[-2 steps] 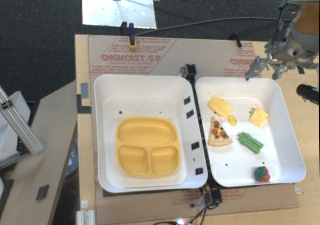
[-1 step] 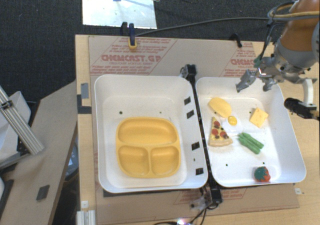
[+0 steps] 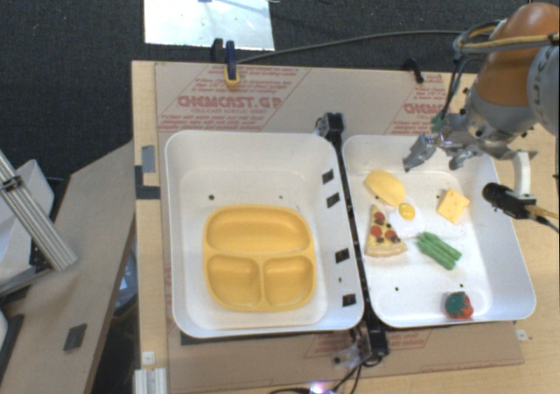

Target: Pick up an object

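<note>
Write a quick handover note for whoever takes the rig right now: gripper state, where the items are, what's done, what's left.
Gripper: open, holding nothing, above the right bin's far end.
Right bin: yellow piece, pizza slice, cheese wedge, green piece, red-and-green piece, all lying loose.
Left bin: yellow divided tray.
Done: nothing picked yet.
Left: descend, close on one item, lift; the yellow piece looks nearest.
</note>
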You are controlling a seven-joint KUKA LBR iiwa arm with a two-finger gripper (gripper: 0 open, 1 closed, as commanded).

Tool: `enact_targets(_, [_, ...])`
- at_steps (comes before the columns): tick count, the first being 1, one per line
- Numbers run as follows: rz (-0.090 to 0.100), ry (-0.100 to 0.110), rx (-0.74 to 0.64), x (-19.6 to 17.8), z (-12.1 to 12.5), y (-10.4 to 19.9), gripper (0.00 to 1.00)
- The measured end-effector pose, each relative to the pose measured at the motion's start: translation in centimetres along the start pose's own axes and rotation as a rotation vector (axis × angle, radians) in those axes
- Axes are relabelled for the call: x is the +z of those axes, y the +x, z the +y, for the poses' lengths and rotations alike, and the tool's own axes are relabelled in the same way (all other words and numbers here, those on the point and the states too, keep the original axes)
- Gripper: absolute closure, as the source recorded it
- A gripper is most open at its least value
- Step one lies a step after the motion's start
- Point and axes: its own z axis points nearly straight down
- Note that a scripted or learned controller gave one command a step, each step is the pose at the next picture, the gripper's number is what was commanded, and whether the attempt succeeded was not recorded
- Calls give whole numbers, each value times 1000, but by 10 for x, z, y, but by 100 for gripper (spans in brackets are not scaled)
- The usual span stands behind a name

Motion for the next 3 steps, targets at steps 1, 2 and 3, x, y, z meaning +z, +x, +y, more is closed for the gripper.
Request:
enact_targets(1, [0, 0, 0, 42, -3, 0, 0])
enact_targets(2, [-2, -8, 0, 28, -1, 0, 100])
enact_targets(3, [-2, -9, -3, -16, 2, 1, 100])
